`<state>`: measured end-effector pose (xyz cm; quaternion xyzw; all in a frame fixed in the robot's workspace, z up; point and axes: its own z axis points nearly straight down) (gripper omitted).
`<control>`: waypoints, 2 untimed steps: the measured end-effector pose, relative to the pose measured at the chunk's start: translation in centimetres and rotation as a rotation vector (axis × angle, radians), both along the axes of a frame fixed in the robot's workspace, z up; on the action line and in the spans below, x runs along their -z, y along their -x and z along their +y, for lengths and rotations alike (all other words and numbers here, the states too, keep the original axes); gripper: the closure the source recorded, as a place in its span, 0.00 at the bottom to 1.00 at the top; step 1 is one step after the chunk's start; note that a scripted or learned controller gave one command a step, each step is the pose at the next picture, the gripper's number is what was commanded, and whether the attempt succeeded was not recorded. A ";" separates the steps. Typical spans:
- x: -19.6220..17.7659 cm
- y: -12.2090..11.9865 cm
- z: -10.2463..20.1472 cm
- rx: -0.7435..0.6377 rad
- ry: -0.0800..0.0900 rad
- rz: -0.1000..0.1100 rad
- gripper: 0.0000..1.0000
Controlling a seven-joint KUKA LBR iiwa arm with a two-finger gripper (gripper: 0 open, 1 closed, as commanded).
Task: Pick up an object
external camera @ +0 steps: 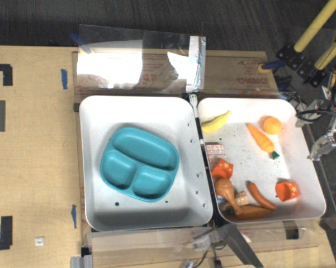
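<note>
The right bin point(307, 166) holds the loose objects: a yellow banana point(215, 121) near its far left corner, an orange ball point(272, 125) with a carrot point(261, 138) just beside it, an orange cup point(287, 190) near the right wall, and a sausage point(260, 195) by the near edge. The left bin point(95, 116) of the 2 holds a teal plate point(138, 163) with 3 compartments. At the right bin's outer edge sits what seems the gripper point(323, 144); I cannot tell whether it is clenched or released.
</note>
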<state>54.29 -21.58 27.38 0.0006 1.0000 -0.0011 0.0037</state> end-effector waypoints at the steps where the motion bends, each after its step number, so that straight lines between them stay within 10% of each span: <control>1: 16.9 0.6 -0.5 -0.026 -0.005 0.011 0.00; 2: 18.4 4.6 -0.8 -0.105 0.002 -0.005 0.00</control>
